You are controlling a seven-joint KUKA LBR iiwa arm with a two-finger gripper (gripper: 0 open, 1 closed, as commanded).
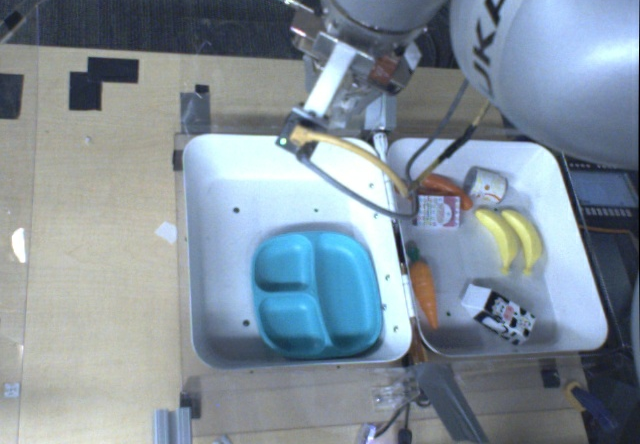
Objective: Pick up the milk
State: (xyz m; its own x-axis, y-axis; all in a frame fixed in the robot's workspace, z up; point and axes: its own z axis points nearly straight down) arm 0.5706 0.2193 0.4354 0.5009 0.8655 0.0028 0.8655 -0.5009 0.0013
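The gripper point(352, 97) hangs well up and left of the banana point(512, 237); whether it is spread or closed cannot be told. The milk point(502, 313), a small cow-spotted carton, lies tipped over just below the banana. It is likely light and thin-walled, so best pinched gently across its flat sides.

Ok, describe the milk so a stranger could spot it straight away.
Go to the white bin on the view's right. Near its front edge, below the bananas, lies the small milk carton. It alone is white with black cow patches.
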